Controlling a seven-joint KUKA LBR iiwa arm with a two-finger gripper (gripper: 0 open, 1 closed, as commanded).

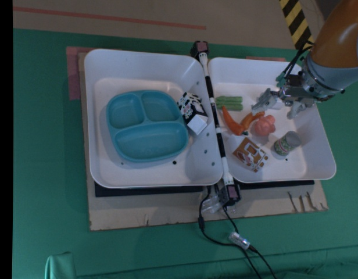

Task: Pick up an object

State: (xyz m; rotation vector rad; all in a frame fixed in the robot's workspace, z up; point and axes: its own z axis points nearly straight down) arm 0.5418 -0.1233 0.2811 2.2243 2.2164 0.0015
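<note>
The grey arm with its orange band reached in from the right, its gripper [282, 102] hanging over the upper part of the right-hand shallow white bin [318, 156]; the two fingers [264, 102] stood apart with nothing between them, one splayed left and one right.

Just below and beside the gripper lay the likeliest thing to take, a small pink rounded toy [264, 126], perhaps soft plastic, though the picture was too dim to be sure; I judged it light and a little slippery, best pinched across its widest part from above. Touching it on the left was an orange carrot-like piece [249, 120], and next to that a second orange-red tapered piece [231, 121]; both looked thin and stiff, easy to close on across the narrow way. A green bundle of bean-like sticks [229, 102] lay near the divider, low and flat, harder to get under. A small grey-green tin [286, 143] lay tilted near the front; rigid, smooth, likely to roll. A brown and white patterned packet [250, 154] lay flat, offering little edge.

By count: two bins; six items in the right one; in the left white bin [97, 63], one teal three-compartment plastic plate [146, 126] and one black-and-white carton [192, 113] beside it.
</note>
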